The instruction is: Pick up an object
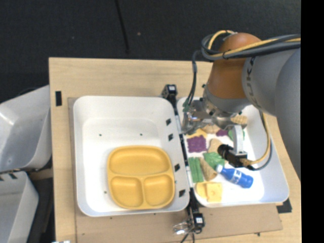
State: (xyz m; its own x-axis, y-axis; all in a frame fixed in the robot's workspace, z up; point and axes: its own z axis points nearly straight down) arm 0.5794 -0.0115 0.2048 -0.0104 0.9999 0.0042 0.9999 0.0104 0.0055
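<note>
The right bin [273,184] holds a pile of small things: a purple square piece [196,144], a long green block [195,170], a green leafy piece [215,159], a blue bottle [237,177] lying on its side and a yellow wedge [210,191]. My gripper [195,119] hangs low over the back left part of this bin, close to the wall between the bins and just behind the purple piece. I see nothing held in it.
A yellow three-compartment plate [140,176] lies in the front of the left bin [101,120]. Small tan pieces [239,120] and a small purple bit [221,132] sit under the wrist. The grey arm covers the right bin's back right.
</note>
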